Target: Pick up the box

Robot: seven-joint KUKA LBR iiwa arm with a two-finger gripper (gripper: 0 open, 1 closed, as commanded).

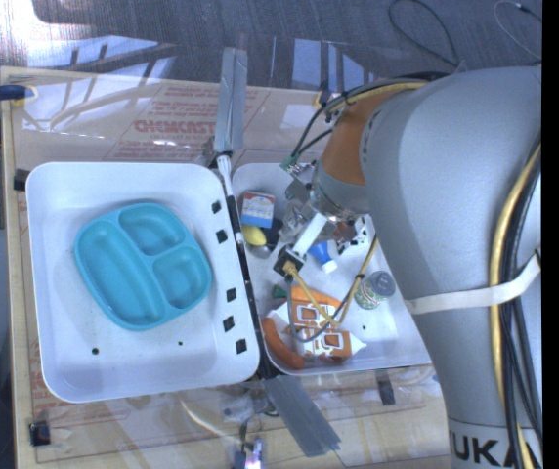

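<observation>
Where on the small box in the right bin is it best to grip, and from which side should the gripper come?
Probably from straight above, closing on the box across its two shorter sides. It lies flat, printed face up, near the bin's far-left corner, with a yellow ball close beside it, so a sideways approach seems crowded.

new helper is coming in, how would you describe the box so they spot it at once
Look in the right-hand white bin, at its far left corner beside the divider. The box is small and upright, red and blue with a pale face, just behind a yellow ball.
</observation>
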